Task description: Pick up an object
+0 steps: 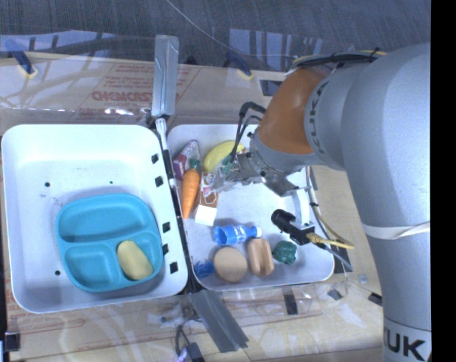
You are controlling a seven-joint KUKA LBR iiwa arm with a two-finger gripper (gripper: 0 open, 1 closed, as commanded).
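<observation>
We cannot tell the gripper (232,170) state; it hovers over the banana (219,155) at the right bin's (318,266) far end. Light, smooth, curved: we'd pinch its middle.

1. Your arm (379,127) enters from the right edge, its thick grey link filling that side from top to bottom.
2. Its orange band (288,119) sits above the wrist, which bends down and leftward.
3. Your gripper (229,170) points left and slightly down, low over the right-hand side of the bench.
4. You cannot judge how the gripper stands from this angle.
</observation>
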